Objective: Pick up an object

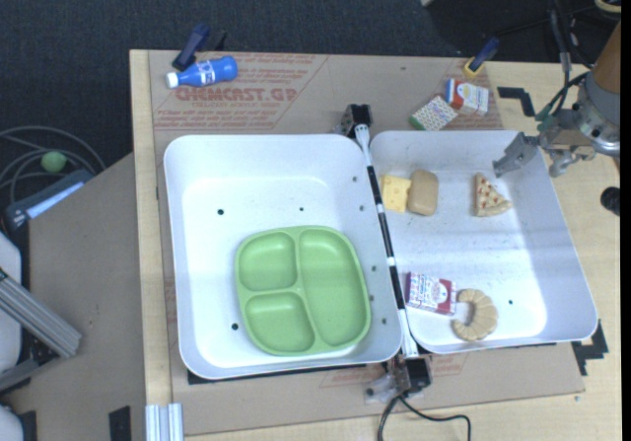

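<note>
A: Start at the bottom of the frame. What's there?

B: In the right white plastic bin (pixel 552 261), lower middle, a tan ring-shaped pastry toy (pixel 477 315) touches a small red-and-white packet (pixel 429 293). The left bin (pixel 197 232) holds a green divided plastic plate (pixel 300 288).

A: Higher up?

B: A yellow cheese block (pixel 395 192) against a tan bread-like piece (pixel 424 191), close to the dividing wall. Right of them, alone, a small pizza-slice toy (pixel 489 195).

A: And the gripper (pixel 537 153)?

B: At the right bin's upper-right rim. Its fingers look spread and nothing sits between them.

A: Best pick?

B: The pizza slice, I'd judge: light, stiff, probably smooth plastic, so grip across its flat sides. Bare floor surrounds it, and it lies near the gripper. The cheese and bread crowd each other and the wall.
</note>
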`<state>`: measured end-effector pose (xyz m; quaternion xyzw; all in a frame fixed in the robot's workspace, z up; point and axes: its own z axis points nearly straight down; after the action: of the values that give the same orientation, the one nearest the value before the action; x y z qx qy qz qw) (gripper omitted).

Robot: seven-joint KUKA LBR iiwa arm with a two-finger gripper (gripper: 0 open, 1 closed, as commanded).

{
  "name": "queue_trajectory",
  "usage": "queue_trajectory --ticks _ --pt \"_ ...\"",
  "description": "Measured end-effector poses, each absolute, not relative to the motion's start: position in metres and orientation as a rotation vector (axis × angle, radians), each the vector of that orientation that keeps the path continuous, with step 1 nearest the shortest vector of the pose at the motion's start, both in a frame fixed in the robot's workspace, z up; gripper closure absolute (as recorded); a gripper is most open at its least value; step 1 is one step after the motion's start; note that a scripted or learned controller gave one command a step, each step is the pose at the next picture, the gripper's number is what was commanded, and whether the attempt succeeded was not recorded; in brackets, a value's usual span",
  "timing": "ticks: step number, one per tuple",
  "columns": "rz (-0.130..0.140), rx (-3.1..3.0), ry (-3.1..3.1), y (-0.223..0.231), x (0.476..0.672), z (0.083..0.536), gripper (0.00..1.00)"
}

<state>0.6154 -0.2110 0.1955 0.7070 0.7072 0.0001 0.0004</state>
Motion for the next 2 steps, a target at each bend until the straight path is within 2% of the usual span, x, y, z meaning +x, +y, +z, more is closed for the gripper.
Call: queue_trajectory --ticks 1,2 --pt "0.0 2.221 2.226 -0.104 0.666 0.109 0.0" --pt "-0.002 2.224 2.222 -0.11 0.572 0.084 0.0"
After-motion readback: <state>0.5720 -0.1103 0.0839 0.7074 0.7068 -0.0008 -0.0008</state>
